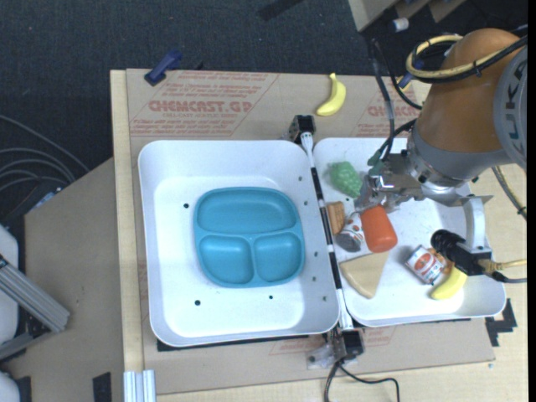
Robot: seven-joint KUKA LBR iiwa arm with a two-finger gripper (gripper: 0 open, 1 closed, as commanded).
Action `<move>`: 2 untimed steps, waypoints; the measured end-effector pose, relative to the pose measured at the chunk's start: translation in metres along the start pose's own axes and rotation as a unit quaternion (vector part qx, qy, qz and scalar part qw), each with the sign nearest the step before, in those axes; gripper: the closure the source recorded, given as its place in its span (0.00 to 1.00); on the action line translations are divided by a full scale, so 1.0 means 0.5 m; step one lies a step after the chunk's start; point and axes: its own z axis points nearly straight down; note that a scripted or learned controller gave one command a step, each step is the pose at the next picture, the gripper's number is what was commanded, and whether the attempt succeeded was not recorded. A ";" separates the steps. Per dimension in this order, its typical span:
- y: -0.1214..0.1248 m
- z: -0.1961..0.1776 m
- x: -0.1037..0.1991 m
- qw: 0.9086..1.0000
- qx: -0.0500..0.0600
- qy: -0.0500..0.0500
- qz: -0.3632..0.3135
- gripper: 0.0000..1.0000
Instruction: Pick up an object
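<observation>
My gripper (378, 189) hangs over the middle of the right bin (394, 312), under the grey and orange wrist. Just in front of it lies an orange-red cylinder (380, 229), close to the gripper's tip; whether they touch is unclear. A green lumpy toy (344, 175) sits to the gripper's left, near the bin's back. Beside the divider lie a brown piece (336, 217) and a small silver-ended can (349, 236). A tan wedge (365, 273) lies at the front. A red and white can (428, 264) and a yellow piece (450, 285) are at the front right.
The left bin (167, 300) holds a blue divided plate (249, 234). On the bench behind the bins lie a yellow banana (332, 97) and a blue item (162, 67). The arm covers the right bin's back right part.
</observation>
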 end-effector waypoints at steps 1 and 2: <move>-0.071 -0.042 0.124 1.000 0.001 0.000 0.000 1.00; 0.080 -0.023 0.136 1.000 -0.001 0.000 0.000 1.00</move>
